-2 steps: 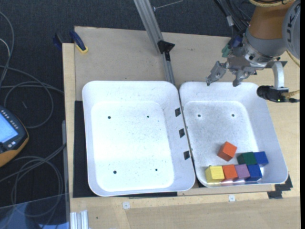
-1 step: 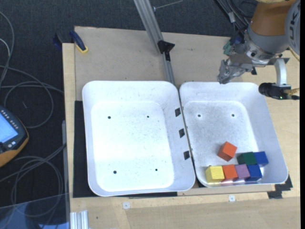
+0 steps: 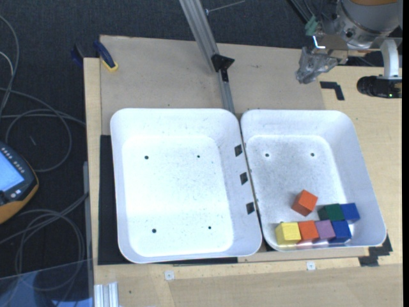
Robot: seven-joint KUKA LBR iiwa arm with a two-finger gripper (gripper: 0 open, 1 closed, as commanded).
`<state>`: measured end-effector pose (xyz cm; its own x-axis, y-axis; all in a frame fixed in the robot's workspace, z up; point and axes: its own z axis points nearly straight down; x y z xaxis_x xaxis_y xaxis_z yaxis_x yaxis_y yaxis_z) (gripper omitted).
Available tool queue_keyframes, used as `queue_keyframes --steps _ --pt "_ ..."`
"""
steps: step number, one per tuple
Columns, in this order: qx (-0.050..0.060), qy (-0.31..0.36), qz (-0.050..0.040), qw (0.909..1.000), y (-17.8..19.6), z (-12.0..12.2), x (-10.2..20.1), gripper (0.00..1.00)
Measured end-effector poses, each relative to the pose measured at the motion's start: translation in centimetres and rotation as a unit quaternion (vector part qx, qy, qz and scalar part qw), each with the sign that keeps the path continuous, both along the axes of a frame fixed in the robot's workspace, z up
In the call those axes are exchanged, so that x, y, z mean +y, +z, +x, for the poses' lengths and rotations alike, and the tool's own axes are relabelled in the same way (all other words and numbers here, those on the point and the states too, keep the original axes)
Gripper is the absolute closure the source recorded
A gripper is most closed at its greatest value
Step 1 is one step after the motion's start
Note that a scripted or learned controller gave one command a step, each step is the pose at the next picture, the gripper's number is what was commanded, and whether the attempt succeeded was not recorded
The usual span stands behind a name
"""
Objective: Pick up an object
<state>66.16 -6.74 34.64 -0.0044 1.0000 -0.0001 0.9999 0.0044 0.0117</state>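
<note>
Currently grey two-finger gripper [image 3: 311, 69] hangs above bench, beyond right white bin [image 3: 358, 139] — grip state unreadable — small orange cube [image 3: 305, 202] untouched.

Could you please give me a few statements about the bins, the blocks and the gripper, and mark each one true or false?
1. All the blocks lie in the right bin. True.
2. The orange block sits in the row along the near wall. False: it lies apart from the row, a little farther up the bin.
3. The gripper is down inside the left bin. False: it hangs above the bench beyond the right bin's far edge.
4. The yellow block is at the left end of the row. True.
5. The green block and the blue block lie side by side. True.
</note>
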Motion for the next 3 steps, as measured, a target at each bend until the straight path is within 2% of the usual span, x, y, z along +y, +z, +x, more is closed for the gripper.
queue_keyframes --steps 1,2,3 --pt "0.011 0.002 0.0020 0.9999 -6.4 -6.3 8.8 1.00" --pt "0.008 -0.005 0.0002 1.0000 -8.6 -7.2 1.8 1.00" --pt "0.008 -0.005 -0.0008 1.0000 -10.1 -7.5 -3.5 1.00"
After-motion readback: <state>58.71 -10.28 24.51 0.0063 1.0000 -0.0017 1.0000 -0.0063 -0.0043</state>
